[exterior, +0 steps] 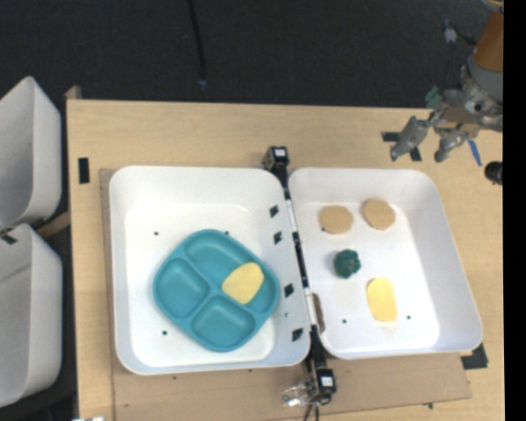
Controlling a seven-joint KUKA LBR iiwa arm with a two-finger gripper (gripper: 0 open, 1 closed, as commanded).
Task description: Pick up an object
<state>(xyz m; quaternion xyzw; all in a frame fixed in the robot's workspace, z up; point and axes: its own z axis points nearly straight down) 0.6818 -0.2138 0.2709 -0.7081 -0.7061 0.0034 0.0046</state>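
A blue tray point(212, 290) with three compartments is seen in the left bin point(131, 209), one yellow piece point(243, 282) lying in its right compartment. In the right bin point(438, 270), two tan discs point(337, 220) point(379, 214) are set side by side, one dark green lump point(347, 263) below them, and one yellow oblong point(381, 299) with its long axis running near to far. The claw point(430, 146) is held above the surface point(245, 130) beyond the right bin, fingers apart, nothing between them; the arm is cut off at the frame's right.

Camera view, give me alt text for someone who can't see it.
Two white bins sit side by side on a bench; the end effector hovers beyond the right bin's far edge. That bin holds two tan discs, a green lump and a yellow piece; the left bin holds a blue tray.
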